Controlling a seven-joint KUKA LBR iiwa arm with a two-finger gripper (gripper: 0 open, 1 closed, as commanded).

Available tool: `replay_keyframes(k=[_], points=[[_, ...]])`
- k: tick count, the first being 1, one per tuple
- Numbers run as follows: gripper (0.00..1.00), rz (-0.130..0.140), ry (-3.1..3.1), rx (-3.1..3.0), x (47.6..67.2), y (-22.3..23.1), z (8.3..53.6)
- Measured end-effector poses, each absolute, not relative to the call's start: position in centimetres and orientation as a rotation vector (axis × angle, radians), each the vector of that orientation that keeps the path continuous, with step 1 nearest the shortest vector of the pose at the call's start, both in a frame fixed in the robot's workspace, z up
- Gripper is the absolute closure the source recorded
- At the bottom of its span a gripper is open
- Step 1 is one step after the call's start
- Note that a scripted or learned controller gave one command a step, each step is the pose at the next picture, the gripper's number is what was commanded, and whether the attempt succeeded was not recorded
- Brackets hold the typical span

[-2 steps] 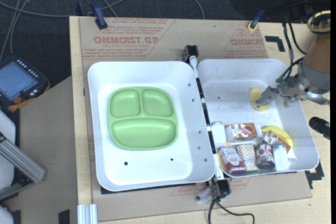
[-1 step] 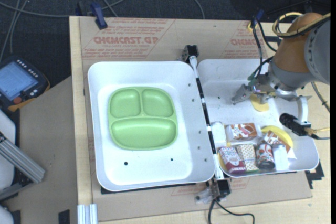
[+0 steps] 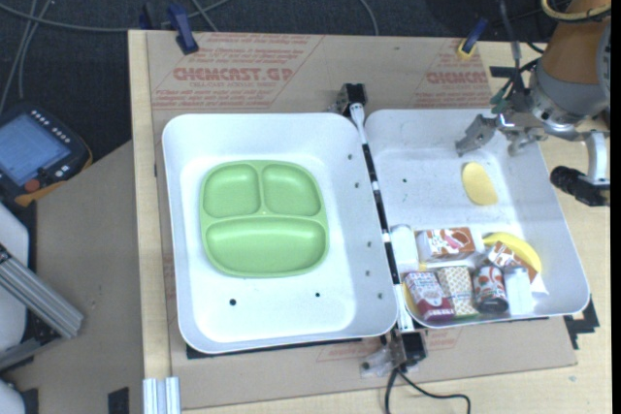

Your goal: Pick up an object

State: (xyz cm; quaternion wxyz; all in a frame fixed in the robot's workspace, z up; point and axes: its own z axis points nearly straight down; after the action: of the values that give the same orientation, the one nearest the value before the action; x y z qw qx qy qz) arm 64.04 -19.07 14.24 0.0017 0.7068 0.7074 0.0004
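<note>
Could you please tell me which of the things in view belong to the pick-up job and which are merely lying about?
Part of the job:
- hand, over the right bin's far end
- yellow oval piece
- banana
- small food packets

Just lying about:
- green divided plate in the left bin
- blue clamps
- screened handheld unit

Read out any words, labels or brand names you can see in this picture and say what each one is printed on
"CHEMCAST GP", red print on the brown board under the bins, behind the left bin.
The same red print, partly cut off, on that board behind the right bin.
Smaller red lines around both: too small to read.
Snack packets in the right bin: print blurred, unreadable.
Handheld screen at left: unreadable.
</note>
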Motion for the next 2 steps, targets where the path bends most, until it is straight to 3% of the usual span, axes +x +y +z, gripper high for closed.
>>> replay_keyframes(k=[1, 2], points=[[0.00, -0.002, 2.223, 2.222, 62.0, -19.3, 8.4], [1.00, 0.000, 2.221, 2.219, 62.2, -19.3, 9.5]])
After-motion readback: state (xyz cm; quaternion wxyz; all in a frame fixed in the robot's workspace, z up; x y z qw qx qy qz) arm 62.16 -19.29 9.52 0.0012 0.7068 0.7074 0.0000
